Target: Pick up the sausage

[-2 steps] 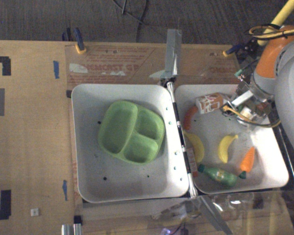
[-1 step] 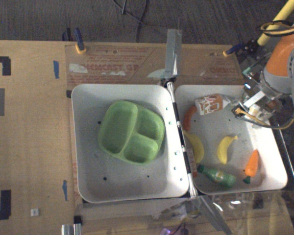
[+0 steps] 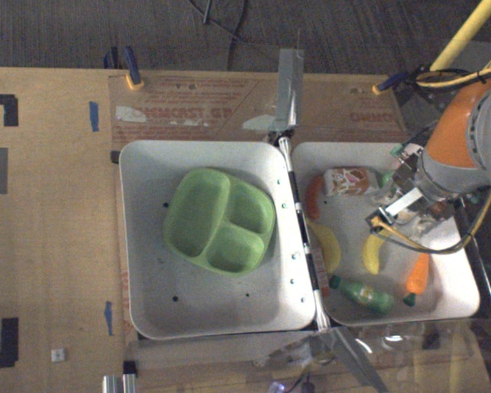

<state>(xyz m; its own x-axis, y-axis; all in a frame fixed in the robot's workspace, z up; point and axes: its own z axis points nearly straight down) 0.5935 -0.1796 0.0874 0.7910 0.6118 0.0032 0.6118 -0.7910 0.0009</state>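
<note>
Orange-red and curved, the sausage (image 3: 313,196) lies in the right bin (image 3: 466,301), tight against the wall it shares with the left bin and just beside the food packet (image 3: 346,181). The end effector (image 3: 399,210) hangs on the far side of that packet, above a yellow banana (image 3: 374,253); whether it is open or closed cannot be told. A good pick probably means crossing over the packet, aligning across the sausage's narrow width, and descending clear of the wall.
</note>
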